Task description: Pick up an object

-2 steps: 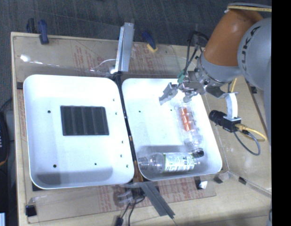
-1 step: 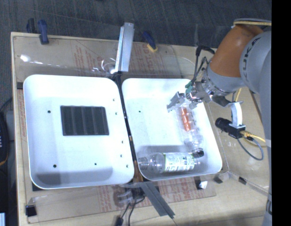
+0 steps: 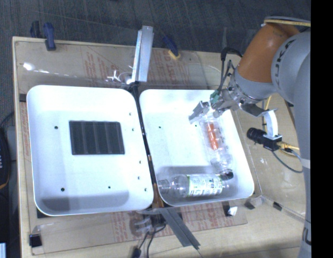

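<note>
- The gripper [image 3: 208,107] hangs over the right bin [image 3: 171,144]'s far side; whether its fingers are apart or together cannot be made out.
- The clear bottle with orange contents [image 3: 213,138] lies just below it.
- Another clear bottle [image 3: 193,185] lies along the near wall.
- A dark ribbed tray [image 3: 96,137] sits in the left bin [image 3: 48,171].

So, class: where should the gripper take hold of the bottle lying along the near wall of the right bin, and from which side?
Probably the bottle at mid-body, from above, fingers straddling its width: it lies flat along the bin wall, so side approach is blocked.

robot lab: clamped bench [image 3: 155,227], bins [image 3: 80,98]
</note>
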{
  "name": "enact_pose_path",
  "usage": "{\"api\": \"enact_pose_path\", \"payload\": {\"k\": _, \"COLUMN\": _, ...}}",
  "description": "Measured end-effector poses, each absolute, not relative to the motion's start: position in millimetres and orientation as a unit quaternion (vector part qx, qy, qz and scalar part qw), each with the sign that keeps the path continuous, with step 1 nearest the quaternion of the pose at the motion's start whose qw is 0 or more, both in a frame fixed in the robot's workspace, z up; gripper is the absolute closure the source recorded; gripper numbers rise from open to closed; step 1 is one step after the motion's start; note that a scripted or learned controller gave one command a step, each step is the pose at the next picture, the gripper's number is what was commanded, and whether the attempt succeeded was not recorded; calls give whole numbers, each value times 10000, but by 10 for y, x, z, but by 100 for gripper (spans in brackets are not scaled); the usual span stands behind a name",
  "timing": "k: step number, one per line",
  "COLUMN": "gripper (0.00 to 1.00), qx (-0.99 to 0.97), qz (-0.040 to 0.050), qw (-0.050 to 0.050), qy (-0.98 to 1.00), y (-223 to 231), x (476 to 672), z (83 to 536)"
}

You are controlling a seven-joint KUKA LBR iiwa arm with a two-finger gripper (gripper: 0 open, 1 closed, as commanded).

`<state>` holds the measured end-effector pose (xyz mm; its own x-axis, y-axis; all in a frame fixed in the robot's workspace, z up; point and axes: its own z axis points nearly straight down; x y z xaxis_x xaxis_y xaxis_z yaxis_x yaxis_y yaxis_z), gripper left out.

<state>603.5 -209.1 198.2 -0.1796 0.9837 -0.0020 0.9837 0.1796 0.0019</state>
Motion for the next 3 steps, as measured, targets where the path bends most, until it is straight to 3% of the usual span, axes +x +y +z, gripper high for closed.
{"api": "enact_pose_path", "payload": {"k": 1, "gripper": 0, "qx": 5552, "qz": -4, "qw": 14, "qy": 8317, "y": -2090, "x": 6009, "z": 2123}}
{"api": "enact_pose_path", "payload": {"k": 2, "gripper": 0, "qx": 5646, "qz": -9, "qw": -15, "qy": 8253, "y": -2094, "x": 5590, "z": 1860}}
{"api": "enact_pose_path", "payload": {"k": 3, "gripper": 0, "qx": 5572, "qz": -7, "qw": -4, "qy": 8304, "y": -2104, "x": 5775, "z": 1578}}
